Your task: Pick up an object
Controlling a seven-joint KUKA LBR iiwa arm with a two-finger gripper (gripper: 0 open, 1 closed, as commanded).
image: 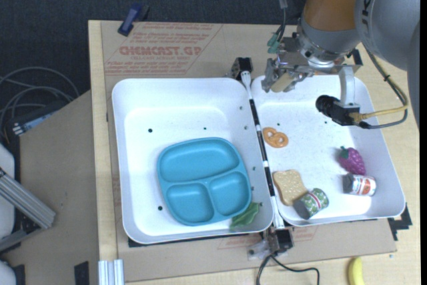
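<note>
I see two white bins on a cardboard-topped bench [167, 50], dark floor behind. Gripper [283, 80] over right bin's [390, 177] far left corner; grip state unreadable from here. Pretzel [275, 137], toast [288, 185], grapes [351, 159] lie below it.

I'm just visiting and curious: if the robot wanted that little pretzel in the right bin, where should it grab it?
Probably from straight above. The pretzel lies flat on the right bin floor with bare space around it, so the hand could likely close across its narrower width, pinching the outer edges. Its holes and thin loops offer little else to grip.
</note>
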